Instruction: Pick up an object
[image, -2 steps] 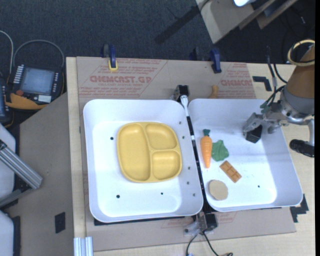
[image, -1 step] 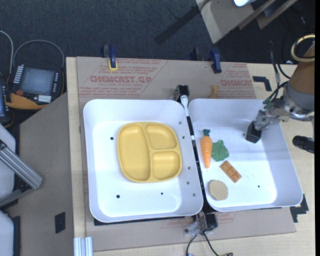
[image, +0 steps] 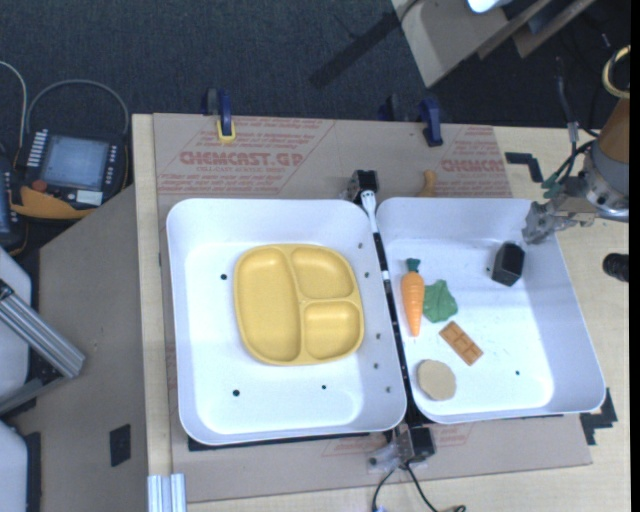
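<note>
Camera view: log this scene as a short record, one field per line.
left bin: holds a yellow divided plate
right bin: holds five loose items
carrot: near the bin's left wall, tip toward the front
green piece: touching the carrot's right side
brown cracker: below the green piece
round tan piece: nearest the front
black block: toward the back right, apart from the rest
gripper: over the right bin's back right corner, nothing seen held

The pincer (image: 540, 222) hovers over the right bin's (image: 570, 390) far edge, near a black block (image: 507, 265); a carrot (image: 412, 300) lies left.
</note>
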